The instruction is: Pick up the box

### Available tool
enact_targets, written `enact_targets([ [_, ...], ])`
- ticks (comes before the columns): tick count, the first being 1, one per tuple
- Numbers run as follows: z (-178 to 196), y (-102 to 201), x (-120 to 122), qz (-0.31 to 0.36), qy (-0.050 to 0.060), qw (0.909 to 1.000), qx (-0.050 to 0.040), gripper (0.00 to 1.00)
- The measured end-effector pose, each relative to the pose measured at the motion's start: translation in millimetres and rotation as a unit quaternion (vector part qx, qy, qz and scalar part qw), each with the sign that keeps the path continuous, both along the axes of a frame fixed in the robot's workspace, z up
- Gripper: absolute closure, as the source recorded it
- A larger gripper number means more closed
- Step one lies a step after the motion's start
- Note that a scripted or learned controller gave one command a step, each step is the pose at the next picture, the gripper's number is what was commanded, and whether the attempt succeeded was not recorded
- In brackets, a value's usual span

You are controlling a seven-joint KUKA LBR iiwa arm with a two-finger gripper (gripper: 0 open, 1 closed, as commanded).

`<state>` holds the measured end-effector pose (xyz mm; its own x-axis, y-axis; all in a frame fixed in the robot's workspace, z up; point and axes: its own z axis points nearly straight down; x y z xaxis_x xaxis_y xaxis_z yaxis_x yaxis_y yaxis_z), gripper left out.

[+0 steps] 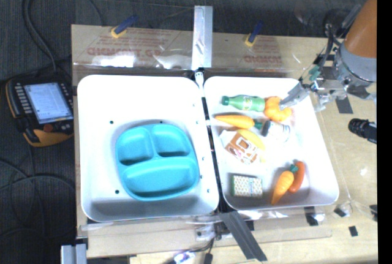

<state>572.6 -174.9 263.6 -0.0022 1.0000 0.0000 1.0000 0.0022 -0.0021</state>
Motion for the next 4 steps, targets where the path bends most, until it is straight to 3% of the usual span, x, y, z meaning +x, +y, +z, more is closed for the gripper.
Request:
enact_targets([
  [1, 108.6, 52.6, -12.6, -0.205, 0.0, 0.9788, -0.0018, 0.0],
  [2, 117.6, 52.2, -12.2, -0.205, 0.0, 0.9788, -0.0039, 1.0],
  [4, 135.2, 51.9, -11.4, -0.205, 0.002, 0.9788, -0.0076, 1.0],
])
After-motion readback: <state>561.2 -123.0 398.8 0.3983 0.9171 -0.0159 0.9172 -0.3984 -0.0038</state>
